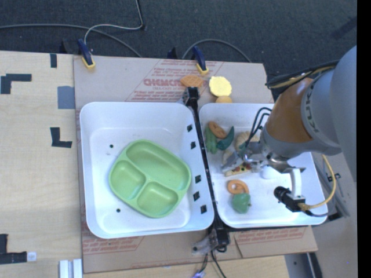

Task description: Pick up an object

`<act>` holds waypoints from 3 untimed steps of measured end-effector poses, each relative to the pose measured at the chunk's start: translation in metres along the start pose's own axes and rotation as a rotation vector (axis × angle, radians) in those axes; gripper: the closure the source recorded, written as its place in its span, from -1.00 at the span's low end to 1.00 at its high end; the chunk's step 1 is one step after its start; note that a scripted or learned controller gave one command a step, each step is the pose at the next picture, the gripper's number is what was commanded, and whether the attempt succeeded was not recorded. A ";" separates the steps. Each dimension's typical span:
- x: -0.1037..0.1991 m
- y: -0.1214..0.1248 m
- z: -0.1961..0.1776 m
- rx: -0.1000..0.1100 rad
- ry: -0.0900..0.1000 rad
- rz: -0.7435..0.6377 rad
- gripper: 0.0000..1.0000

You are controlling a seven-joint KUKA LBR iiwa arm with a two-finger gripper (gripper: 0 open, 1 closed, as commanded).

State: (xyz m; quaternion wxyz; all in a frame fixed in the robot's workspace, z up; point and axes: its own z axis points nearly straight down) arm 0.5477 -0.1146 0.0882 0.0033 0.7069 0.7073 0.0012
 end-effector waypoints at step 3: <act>0.016 0.118 0.005 0.024 0.004 0.001 -1.00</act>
